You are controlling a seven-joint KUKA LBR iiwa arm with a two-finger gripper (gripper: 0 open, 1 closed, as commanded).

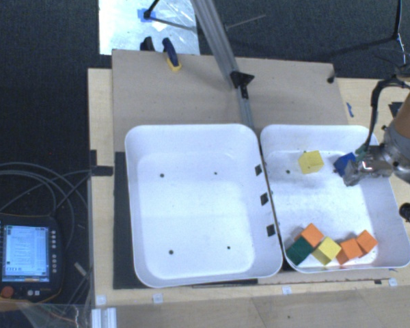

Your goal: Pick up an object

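Nearest the camera, a cluster of blocks sits packed in the right bin's [396, 248] front corner — orange block [312, 234], green block [299, 251], yellow block [326, 250], two more orange blocks [359, 244] touching one another against the rim, so there is little finger room between them. The left bin [140, 183] beside it has only small dark dots on its floor. Further back in the right bin, a lone yellow cube [311, 161] lies apart from everything (an easier target, I'd judge). Just beside it to the right, a blue block [344, 162] sits at the gripper [359, 171] tip, touching it; the gripper comes in low from the right. Cannot tell whether it is clenched or released, or whether blue is actually grasped — too blurred. Far back on the table [191, 87], a grey pole [219, 39] slants up.
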